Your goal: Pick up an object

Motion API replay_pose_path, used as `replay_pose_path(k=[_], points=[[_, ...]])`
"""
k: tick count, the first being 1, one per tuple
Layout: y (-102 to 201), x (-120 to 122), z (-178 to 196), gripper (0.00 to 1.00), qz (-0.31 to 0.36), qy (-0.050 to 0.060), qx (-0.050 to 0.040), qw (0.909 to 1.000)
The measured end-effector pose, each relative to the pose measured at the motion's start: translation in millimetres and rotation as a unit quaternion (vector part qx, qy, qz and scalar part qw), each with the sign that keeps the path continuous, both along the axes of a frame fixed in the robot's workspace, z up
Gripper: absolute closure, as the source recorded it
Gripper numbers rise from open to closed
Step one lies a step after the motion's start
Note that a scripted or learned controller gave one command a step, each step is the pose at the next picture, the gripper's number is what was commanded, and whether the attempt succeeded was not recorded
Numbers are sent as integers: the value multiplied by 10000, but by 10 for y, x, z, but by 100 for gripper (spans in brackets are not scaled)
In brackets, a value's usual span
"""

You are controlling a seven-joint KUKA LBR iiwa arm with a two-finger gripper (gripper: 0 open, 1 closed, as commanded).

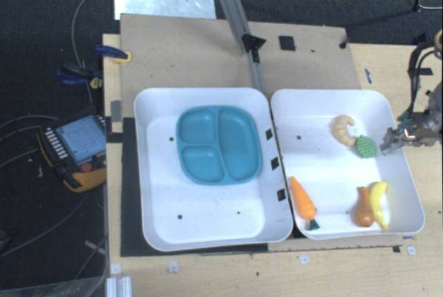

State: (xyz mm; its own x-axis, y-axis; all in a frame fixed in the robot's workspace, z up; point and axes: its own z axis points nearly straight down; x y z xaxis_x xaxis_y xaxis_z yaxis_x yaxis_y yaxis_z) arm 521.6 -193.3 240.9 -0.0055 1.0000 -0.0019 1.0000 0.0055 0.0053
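Nearest the hand, at the right rim of the right bin: a small green knobbly toy touching a pale curled croissant-like piece, both likely light, hollow plastic, stiff yet a bit slick. Cannot tell whether spread or pressed together, too small and blurred at the bin's edge. Best taken across the green toy's narrow middle, or else across the orange carrot lying apart near the front wall.
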Motion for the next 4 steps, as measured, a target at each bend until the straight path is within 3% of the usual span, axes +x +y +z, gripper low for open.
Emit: replay_pose_path(k=[4], points=[[1897, 811, -75, 100, 24, 6, 19, 10000]])
